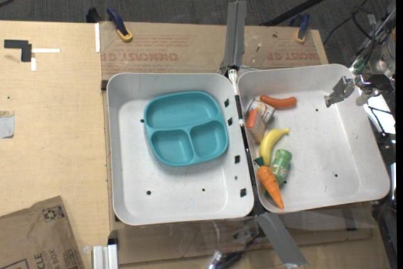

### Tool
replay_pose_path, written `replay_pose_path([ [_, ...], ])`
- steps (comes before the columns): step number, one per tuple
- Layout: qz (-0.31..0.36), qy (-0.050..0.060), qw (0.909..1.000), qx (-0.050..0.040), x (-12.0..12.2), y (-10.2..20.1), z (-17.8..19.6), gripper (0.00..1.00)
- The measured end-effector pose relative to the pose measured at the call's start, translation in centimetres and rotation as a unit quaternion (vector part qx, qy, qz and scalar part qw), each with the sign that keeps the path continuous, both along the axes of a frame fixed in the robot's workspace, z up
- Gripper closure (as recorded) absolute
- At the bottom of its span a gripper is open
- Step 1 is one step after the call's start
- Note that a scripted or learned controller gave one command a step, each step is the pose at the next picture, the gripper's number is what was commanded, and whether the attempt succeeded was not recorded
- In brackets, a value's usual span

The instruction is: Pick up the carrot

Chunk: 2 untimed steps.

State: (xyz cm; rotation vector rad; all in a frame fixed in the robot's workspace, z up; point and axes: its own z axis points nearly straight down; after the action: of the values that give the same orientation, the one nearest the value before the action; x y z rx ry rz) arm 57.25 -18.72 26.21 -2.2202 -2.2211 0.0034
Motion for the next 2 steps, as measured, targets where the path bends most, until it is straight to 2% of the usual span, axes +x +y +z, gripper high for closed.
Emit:
replay_pose_path([
  [1,0.112,0.0,0.9937,0.0007,-3.3,6.0,-11.1,0.0],
  [2,0.193,-0.014,0.9811,-0.0053,-5.0,7.0,-15.9,0.0],
])
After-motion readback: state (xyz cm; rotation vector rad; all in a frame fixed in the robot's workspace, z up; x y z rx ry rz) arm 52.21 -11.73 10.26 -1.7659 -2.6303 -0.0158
